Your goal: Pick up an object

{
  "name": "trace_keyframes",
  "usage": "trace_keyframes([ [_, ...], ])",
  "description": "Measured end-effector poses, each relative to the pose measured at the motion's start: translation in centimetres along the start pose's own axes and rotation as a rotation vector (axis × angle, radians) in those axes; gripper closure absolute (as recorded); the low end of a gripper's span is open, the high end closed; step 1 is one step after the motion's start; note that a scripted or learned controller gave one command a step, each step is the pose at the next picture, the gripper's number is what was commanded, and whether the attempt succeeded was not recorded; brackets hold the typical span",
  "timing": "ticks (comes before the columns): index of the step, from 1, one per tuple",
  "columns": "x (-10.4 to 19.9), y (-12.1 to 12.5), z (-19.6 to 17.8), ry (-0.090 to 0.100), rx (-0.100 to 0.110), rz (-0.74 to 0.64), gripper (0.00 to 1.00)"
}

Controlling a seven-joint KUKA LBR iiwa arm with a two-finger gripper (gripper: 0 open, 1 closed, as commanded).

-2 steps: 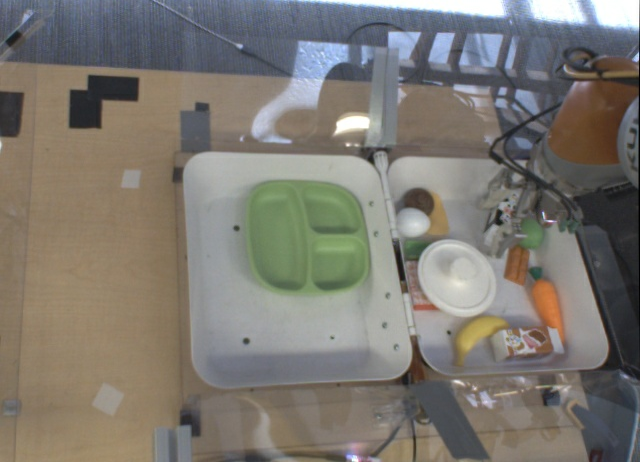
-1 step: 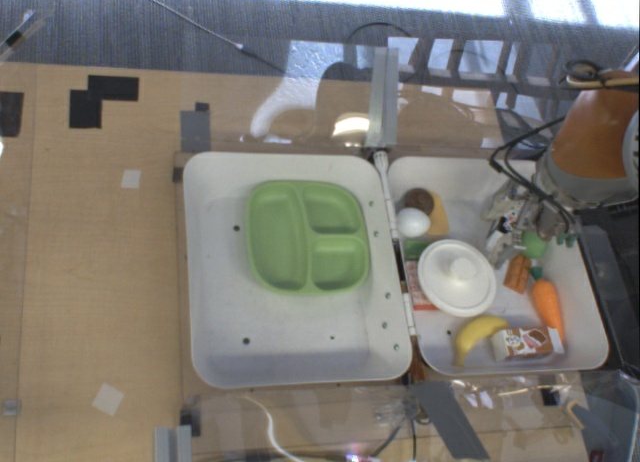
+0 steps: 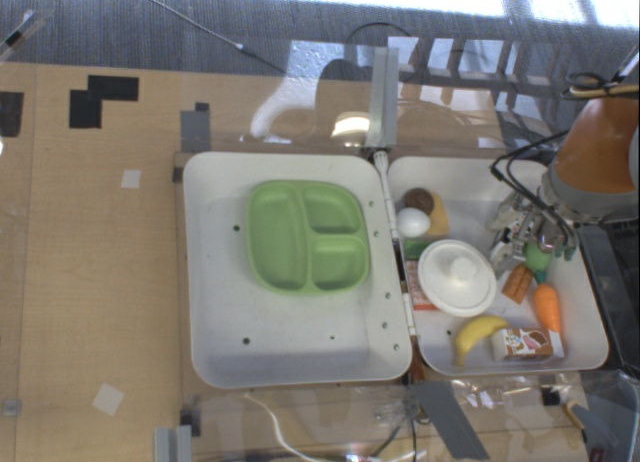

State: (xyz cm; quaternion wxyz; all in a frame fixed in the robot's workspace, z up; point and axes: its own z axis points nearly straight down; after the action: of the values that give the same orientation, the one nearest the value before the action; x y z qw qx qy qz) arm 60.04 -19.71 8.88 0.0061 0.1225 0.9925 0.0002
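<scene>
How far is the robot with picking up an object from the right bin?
Nothing looks picked up yet. The gripper hangs low in the right bin, above a small green piece and beside the carrot. The banana, white lid, egg and carton lie there too. The grasp and lift remain.

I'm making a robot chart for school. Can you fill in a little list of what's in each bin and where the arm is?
left bin: green divided plate
right bin: white lid, banana, carrot, white egg, small carton
arm: reaching in from the right, over the right bin
gripper: low, near the carrot's top
held: nothing seen
</scene>
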Motion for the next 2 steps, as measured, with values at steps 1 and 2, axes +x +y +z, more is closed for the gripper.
trace_keyframes([
  [1, 5.3, -0.6, -0.2, -0.004, 0.003, 0.150, 0.00],
  [2, 2.6, -1.5, -0.1, -0.004, 0.001, 0.118, 0.00],
])
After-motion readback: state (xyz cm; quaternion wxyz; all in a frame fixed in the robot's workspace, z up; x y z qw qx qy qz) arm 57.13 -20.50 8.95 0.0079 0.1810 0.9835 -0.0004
